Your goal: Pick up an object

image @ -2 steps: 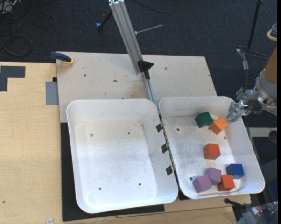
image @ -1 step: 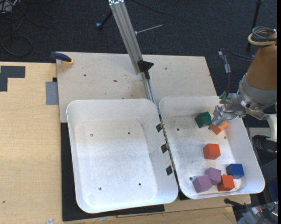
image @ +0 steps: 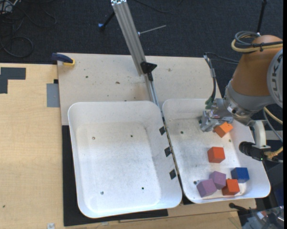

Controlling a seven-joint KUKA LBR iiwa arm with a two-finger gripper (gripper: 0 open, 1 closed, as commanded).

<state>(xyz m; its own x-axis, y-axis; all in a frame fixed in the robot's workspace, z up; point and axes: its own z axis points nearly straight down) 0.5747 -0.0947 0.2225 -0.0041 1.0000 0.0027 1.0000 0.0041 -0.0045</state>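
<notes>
My gripper (image: 209, 122) hangs over the back part of the right bin (image: 189, 142). A small orange block (image: 223, 128) sits right against the gripper's right side; whether it is touching or held I cannot tell. Further forward in the same bin lie a red-orange cube (image: 216, 154), a blue cube (image: 240, 174), two purple cubes (image: 218, 179) (image: 206, 187) and another orange cube (image: 230, 187), clustered at the front right corner.
The left bin (image: 79, 128) stands beside the right one, with a divider with black clips (image: 166, 149) between them. A slanted aluminium bar (image: 131, 37) rises behind the bins. A blue-and-yellow clamp (image: 62, 58) sits at the bench's back left.
</notes>
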